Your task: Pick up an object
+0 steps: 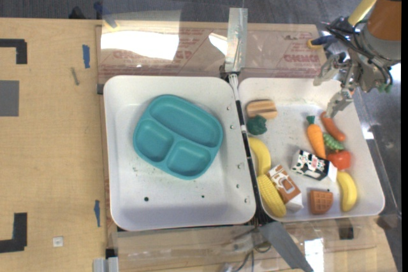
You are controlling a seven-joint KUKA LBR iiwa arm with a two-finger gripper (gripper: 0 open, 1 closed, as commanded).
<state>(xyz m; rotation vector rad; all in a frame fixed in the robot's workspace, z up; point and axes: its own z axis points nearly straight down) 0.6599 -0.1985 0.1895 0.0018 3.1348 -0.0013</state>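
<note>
My gripper hangs over the far right part of the right bin, open, with nothing between its fingers. Its lower fingertip ends just above a small orange-red carrot. Beside that lies a larger carrot, and below them a red tomato. A black-and-white cow-pattern box sits in the middle of the bin. A yellow banana and a brown waffle lie at the near right.
Along the right bin's left side lie a bread roll, a green broccoli, a banana, a corn cob and an orange carton. The left bin holds a teal divided plate.
</note>
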